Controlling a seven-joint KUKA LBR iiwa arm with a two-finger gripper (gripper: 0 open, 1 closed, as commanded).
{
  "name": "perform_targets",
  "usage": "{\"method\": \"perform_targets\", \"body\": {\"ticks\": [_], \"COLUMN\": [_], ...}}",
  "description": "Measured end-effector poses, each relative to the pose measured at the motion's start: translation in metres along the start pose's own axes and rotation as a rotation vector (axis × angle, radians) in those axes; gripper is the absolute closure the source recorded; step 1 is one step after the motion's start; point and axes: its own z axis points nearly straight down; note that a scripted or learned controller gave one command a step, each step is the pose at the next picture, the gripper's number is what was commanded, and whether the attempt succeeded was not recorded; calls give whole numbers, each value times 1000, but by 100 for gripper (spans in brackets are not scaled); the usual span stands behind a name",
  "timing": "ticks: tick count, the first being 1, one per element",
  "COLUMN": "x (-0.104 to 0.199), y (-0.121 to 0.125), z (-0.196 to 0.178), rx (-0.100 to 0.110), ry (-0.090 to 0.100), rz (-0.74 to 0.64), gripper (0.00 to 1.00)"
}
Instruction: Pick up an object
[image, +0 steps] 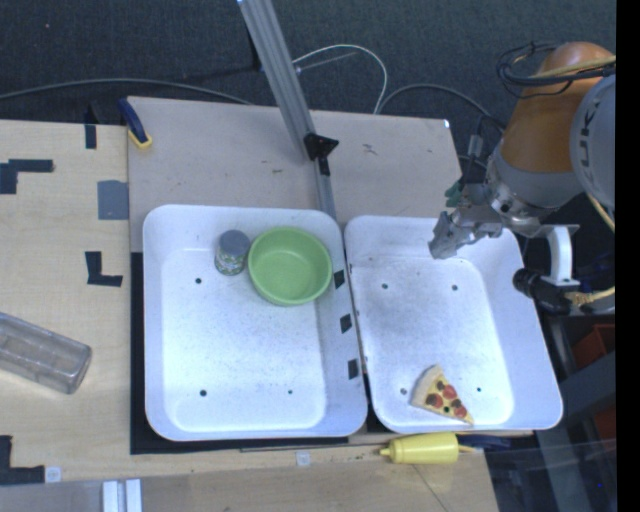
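Observation:
A toy pizza slice (441, 393) lies at the near edge of the right bin (500, 330). In the left bin (180, 340) a green bowl (290, 265) sits at the far right, with a small grey can (231, 252) touching its left side. My gripper (445, 240) hangs over the far edge of the right bin, well away from the pizza slice. Nothing shows between its fingers.
A yellow mustard bottle (424, 449) lies on the bench just in front of the right bin. A clear plastic container (40, 352) lies at the far left of the bench. A grey metal pole (290, 95) slants down to the bins' far side.

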Motion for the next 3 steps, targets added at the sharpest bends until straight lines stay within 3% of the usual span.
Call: {"method": "perform_targets", "body": {"ticks": [3], "x": [158], "y": [10], "z": [-2], "rx": [1], "ry": [0], "rz": [0], "gripper": [100]}}
